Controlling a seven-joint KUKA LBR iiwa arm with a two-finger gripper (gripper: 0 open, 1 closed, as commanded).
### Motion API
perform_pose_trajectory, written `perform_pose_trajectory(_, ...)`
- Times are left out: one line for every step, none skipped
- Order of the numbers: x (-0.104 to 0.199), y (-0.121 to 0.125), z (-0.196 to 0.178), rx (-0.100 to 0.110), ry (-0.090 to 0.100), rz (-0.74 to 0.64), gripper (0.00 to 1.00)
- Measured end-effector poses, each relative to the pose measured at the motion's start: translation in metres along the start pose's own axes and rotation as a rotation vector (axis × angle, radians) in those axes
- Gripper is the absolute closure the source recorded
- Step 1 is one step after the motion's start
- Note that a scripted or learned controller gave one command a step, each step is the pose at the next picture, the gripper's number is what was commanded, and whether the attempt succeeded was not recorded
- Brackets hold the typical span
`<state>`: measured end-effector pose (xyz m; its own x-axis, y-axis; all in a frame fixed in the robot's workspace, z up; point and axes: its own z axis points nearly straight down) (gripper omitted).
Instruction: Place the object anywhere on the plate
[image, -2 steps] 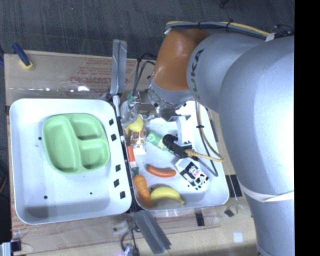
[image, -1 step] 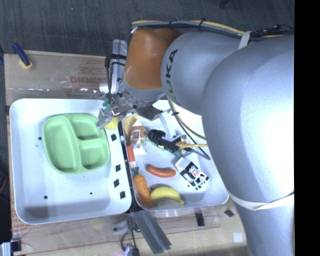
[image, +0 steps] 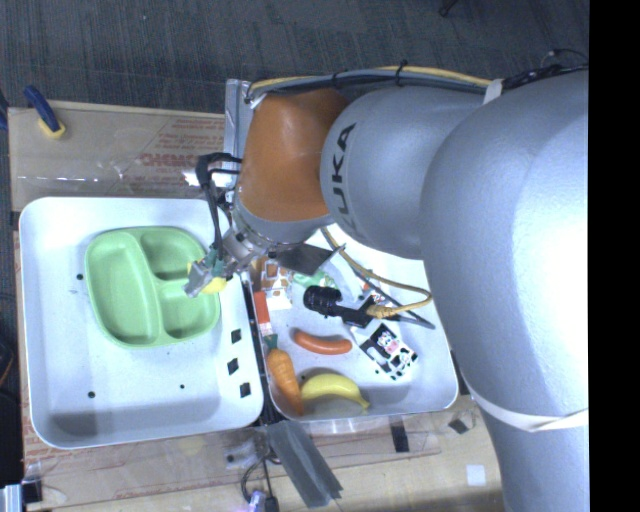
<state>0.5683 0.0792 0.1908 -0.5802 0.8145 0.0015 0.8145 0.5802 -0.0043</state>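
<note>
Yellow object (image: 208, 285): small and yellow, pinched at the claw tips, over the right rim of the plate where the rim meets the plate's right-hand compartments.
Claw (image: 205, 272): narrow, closed on the yellow object, pointing left and down at the plate's right edge.
Plate (image: 125, 290): green and divided, with one long compartment on the left and two smaller ones on the right. It sits in the far half of the left bin. Nothing lies in the compartments.
Left bin (image: 60, 400): white and shallow, with bare floor near and left of the plate.
Right bin (image: 435, 385): white, just beside the left bin, its far part covered by the arm.
Arm (image: 420, 150): grey with an orange band. It comes in from the right, hides most of the right bin's far side, and hangs over the wall between the bins.
Sausage (image: 321, 343): reddish, lying across the middle of the right bin.
Carrot (image: 284, 377): orange, along the right bin's left wall, near side.
Banana (image: 332, 390): yellow, just right of the carrot, against the near wall.
Cow-patterned toy (image: 388, 352): black and white, right of the sausage.
Surface (image: 100, 140): pale board under both bins, with a blue and yellow clip (image: 42, 110) at the far left corner.
In the way: nothing between the claw and the plate. The clutter is all in the right bin.
</note>
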Motion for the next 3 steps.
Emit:
perform_pose_trajectory(-0.019, 0.008, -0.058, -0.003, -0.002, -0.022, 1.00)
perform_pose_trajectory(-0.020, 0.008, -0.068, -0.002, -0.003, -0.024, 1.00)
perform_pose_trajectory(-0.020, 0.008, -0.068, -0.002, -0.003, -0.025, 0.00)
